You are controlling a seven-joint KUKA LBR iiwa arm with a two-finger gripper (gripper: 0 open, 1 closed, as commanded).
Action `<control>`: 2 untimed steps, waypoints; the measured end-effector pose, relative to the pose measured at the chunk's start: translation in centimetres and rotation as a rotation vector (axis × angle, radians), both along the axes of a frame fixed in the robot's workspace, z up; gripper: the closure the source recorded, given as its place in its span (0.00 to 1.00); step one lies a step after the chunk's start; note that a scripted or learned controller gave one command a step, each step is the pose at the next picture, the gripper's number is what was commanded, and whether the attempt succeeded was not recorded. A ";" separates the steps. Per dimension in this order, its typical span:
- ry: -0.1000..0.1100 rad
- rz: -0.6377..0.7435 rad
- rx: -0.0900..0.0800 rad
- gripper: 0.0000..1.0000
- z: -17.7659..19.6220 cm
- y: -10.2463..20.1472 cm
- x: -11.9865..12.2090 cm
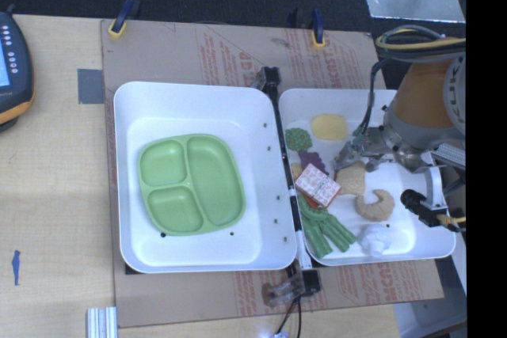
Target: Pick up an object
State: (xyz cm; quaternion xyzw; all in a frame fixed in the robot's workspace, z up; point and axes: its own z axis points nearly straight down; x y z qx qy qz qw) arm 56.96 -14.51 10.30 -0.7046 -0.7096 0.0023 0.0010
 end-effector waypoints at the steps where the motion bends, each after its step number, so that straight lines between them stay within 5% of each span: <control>1: -0.012 0.004 0.004 1.00 9.5 6.7 2.4; 2: 0.009 -0.006 0.002 1.00 0.3 3.0 -1.4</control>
